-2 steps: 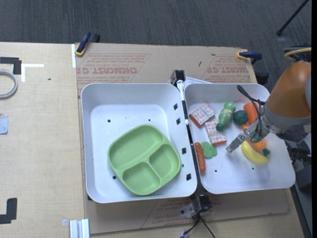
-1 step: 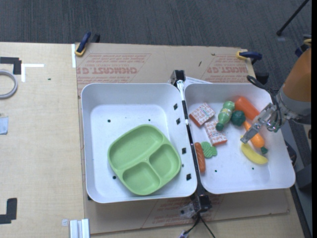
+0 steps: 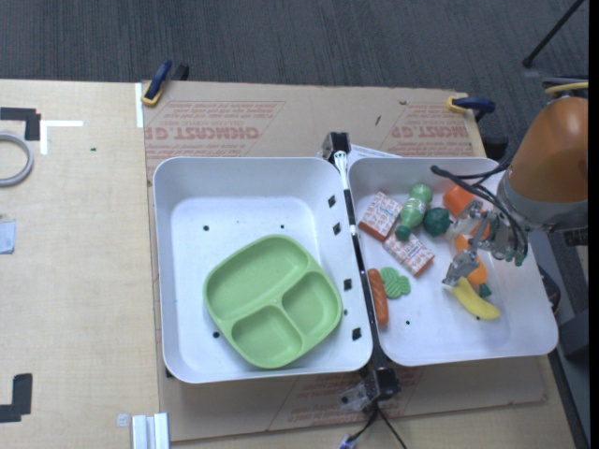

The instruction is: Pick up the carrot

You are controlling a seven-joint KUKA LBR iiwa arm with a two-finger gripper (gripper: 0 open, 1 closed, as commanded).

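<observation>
The carrot (image 3: pixel 377 296), a long orange piece, lies in the right bin (image 3: pixel 524 340) against its left wall, with a green leafy piece (image 3: pixel 398 286) touching its right side. My gripper (image 3: pixel 471 255) hangs low over the right half of that bin, well to the right of the carrot and apart from it. It is just above a yellow banana (image 3: pixel 476 301) and a small orange piece (image 3: pixel 477 273). Nothing of the carrot is hidden.
Between the carrot and the gripper lie two patterned snack boxes (image 3: pixel 380 214) (image 3: pixel 413 254), two green vegetables (image 3: pixel 415 204) (image 3: pixel 436 220) and an orange block (image 3: pixel 458 199). The left bin (image 3: pixel 178 251) holds a green divided plate (image 3: pixel 272 299).
</observation>
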